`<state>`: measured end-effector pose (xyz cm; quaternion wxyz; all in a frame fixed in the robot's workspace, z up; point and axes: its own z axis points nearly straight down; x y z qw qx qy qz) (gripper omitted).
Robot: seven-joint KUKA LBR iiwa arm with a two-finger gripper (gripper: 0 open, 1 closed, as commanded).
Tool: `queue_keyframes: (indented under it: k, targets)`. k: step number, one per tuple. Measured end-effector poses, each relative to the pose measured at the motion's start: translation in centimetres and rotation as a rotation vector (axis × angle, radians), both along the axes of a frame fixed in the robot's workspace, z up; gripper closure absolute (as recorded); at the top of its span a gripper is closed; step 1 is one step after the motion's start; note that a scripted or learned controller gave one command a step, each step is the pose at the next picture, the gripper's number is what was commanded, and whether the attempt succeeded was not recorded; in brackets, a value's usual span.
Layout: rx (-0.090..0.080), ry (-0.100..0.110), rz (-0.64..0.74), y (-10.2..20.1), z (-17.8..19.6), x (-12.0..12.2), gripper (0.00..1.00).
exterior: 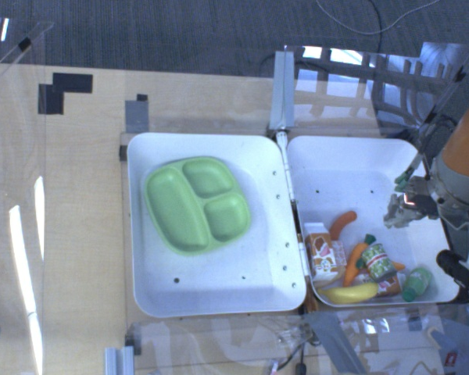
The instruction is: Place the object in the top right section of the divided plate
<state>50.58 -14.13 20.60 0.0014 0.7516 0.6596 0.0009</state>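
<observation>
1. From the camera above the desk (78, 209), my jaws (399, 212) hang over the right side of the right bin (352, 170), reached in from the right. Whether they are spread or pressed together I cannot tell; nothing shows between them.
2. The food pieces lie piled in the near part of the right bin: an orange sausage (342, 224), a small carton (322, 255) at the left wall, a carrot (353, 263), a green-topped can (377, 259), a banana (349, 293) at the near wall and a green item (417, 282) toward the near right corner. They sit close together, several touching, apart from my jaws.
3. The green divided plate (197, 204) rests in the far left part of the left bin (219, 287). Its sections hold nothing.
</observation>
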Motion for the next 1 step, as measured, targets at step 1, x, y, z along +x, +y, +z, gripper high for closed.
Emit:
queue_keyframes:
  k: [1]
  targets:
    - [-0.001, -0.001, 0.31, 5.78, 3.01, -1.68, 1.0]
